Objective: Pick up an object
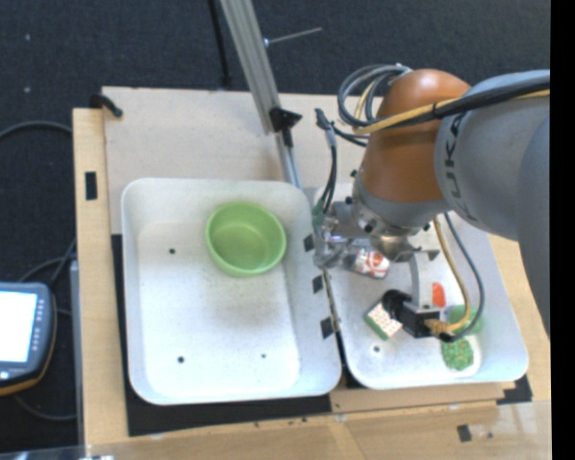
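While the grey arm [498, 151] is leaning in from the right of the frame, its orange band [412, 142] is sitting above the wrist and the wrist is pointing steeply down at the table [172, 132]. The end effector [348, 245] is hanging low at the upper left corner of the right bin [506, 351], just beside the wall next to the left bin [163, 353]. Whether it is spread or pressed together I cannot tell, as the wrist is covering it.

A small red-and-white object [371, 262] is lying in the right bin just to the lower right of the end effector, seemingly touching it; its long axis is too hidden to judge. It is looking like the nearest candidate. A white-and-green block [383, 321], an orange piece [438, 295] and a green lump [458, 353] are lying further toward the lower right. A green bowl [246, 239] is sitting in the left bin.
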{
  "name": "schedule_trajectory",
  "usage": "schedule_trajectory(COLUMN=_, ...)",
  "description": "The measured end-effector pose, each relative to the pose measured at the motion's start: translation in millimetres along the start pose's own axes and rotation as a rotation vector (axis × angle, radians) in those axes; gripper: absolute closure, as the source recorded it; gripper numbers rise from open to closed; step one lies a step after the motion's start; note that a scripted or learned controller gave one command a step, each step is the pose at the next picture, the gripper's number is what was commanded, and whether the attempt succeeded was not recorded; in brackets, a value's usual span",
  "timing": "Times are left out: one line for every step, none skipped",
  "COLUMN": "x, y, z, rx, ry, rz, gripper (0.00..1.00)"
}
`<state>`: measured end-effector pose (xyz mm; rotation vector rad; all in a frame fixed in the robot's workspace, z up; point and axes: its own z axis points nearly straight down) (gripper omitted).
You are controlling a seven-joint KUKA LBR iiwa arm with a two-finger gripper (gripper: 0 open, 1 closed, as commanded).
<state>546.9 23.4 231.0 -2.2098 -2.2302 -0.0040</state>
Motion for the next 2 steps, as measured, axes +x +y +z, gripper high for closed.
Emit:
schedule_trajectory(x=45.5, y=-23.8, z=5.5, rx=0.001, ry=-0.002, rz=0.002, gripper=1.0)
schedule_trajectory(x=43.2, y=-23.0, z=5.5, rx=0.0, ry=-0.002, rz=0.008, gripper=0.0)
